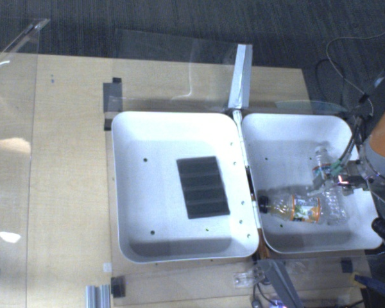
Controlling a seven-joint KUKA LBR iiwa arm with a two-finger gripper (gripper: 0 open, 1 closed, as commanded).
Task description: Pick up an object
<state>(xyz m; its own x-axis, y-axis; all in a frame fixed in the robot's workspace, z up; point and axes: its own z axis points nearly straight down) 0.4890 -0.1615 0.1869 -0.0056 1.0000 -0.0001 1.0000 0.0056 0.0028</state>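
A clear plastic bottle (301,208) with an orange and yellow label and a black cap lies on its side in the right bin (279,140), near the bin's front. My gripper (329,177) reaches in from the right edge and hangs low just above the bottle's right end. Clear plastic glints beside it blur its outline. The orange band of the arm (382,136) sits at the far right. A black ribbed rectangular pad (202,186) lies flat in the middle of the left bin (135,146), far from the gripper.
The two white bins meet at a raised wall (247,178). A metal bar (240,76) stands behind that junction. Cables (346,63) hang at the back right. Wooden bench top (51,172) stretches to the left.
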